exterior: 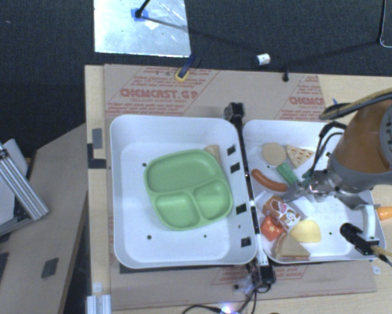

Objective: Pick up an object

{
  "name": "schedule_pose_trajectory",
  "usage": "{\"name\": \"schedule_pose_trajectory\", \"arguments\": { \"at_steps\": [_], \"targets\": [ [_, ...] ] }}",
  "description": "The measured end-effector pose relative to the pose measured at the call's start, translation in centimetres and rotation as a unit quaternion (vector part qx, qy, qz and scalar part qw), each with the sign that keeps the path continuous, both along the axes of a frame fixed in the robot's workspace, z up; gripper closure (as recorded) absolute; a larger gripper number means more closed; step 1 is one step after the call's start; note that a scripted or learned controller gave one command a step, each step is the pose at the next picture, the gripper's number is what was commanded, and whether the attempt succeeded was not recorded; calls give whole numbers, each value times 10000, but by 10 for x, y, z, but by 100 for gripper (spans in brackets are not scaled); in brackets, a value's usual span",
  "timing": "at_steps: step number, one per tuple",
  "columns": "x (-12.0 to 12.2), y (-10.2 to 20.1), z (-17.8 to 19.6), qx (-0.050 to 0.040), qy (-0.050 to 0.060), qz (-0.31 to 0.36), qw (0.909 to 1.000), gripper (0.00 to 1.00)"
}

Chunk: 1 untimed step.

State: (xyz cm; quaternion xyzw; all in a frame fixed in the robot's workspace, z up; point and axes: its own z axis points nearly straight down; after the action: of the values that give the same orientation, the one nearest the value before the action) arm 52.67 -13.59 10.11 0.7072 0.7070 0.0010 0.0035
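Overhead slanted view of the bench. Two shallow white bins lie side by side: the left bin (127,175) and the right bin (353,250). The left bin holds one light green divided tray (186,188) with three compartments, and one small tan piece (213,152) touching the tray's far right corner.

The right bin holds a cluster of toy food pieces, one of each: a round tan disc (273,153), a pale wedge with dark flecks (301,155), a green block (286,172), a red-orange sausage (269,180), a brown and white patterned piece (280,209), a red piece (271,227), a yellow rounded piece (306,231) and a tan triangular slice (291,248). One orange item (387,211) lies at the bin's right side, partly hidden by the arm.

One arm (369,146), grey with an orange band, reaches in from the right above the right bin. The gripper (305,188) sits low over the middle of the food cluster; how far the pincer is spread cannot be told, and no piece is visibly clamped in it.

The sausage lies just left of the gripper, with the green block just beyond it on the far side. The patterned piece lies near, toward the front edge, and the yellow piece sits directly in front.
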Motion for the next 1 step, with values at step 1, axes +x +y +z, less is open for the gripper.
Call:
{"name": "schedule_pose_trajectory", "arguments": {
  "at_steps": [1],
  "targets": [
    [2, -1, -16, 1, 7, -1, 10000, 0]
  ]
}}
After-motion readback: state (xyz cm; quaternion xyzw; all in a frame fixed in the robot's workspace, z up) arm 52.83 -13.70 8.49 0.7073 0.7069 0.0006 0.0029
